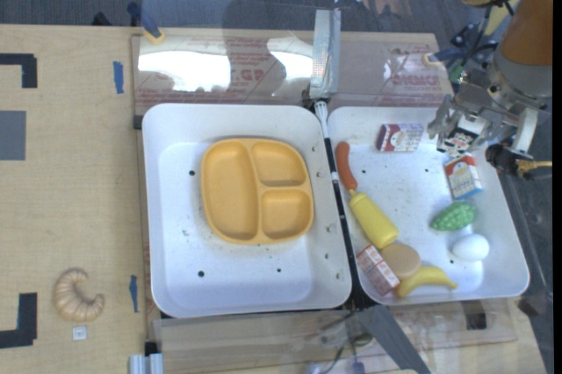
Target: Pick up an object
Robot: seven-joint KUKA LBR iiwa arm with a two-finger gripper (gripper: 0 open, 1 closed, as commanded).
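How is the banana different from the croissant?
The banana is bright yellow; the croissant is pale tan. The banana lies in the right bin, touching other toy food; the croissant lies alone on the wooden bench, outside both bins. The croissant looks fatter. Both are curved.

The wooden bench (61, 214) bears two white bins (167, 276), perhaps a croissant (77, 293).

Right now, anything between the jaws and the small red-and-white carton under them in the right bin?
Nothing visible. The gripper hovers at the right bin's upper right, the small red-and-white carton just below it, green lumpy toy further down.
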